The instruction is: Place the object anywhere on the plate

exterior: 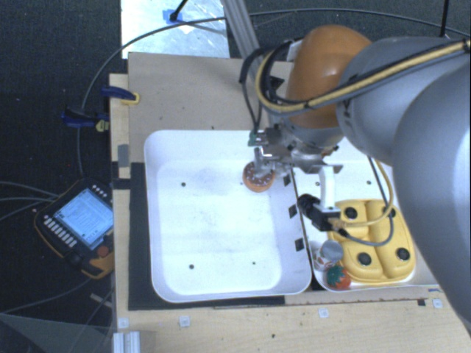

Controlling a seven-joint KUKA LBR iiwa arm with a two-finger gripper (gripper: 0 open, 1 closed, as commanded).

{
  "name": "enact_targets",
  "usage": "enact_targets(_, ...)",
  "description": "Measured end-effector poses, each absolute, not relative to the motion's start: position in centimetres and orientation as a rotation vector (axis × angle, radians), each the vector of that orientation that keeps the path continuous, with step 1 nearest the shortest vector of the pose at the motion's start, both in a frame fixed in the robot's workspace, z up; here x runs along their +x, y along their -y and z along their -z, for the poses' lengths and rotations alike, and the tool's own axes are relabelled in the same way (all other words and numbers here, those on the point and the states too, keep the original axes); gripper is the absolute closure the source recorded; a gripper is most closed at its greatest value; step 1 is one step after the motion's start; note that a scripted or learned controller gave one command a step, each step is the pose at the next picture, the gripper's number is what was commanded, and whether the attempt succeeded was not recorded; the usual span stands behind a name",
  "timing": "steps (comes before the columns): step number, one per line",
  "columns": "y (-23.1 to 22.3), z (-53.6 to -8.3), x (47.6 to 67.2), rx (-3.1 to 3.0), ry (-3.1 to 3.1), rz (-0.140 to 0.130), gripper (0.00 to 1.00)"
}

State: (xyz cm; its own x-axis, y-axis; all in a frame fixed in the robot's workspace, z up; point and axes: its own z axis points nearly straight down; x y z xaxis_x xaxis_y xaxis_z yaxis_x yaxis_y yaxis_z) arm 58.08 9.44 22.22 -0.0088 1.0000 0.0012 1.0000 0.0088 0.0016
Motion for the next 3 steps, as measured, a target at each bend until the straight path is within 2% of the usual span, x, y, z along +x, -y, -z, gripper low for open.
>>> enact_targets(1,-14.5,-22.4,56.4,2.211,-2.234,-0.002,1.00)
enact_targets(2,-13.3,-23.2,57.7,2.219,-2.224,-0.002,1.00)
enact_targets(3,-13.3,-23.2,57.6,2.219,-2.224,-0.001,0.00)
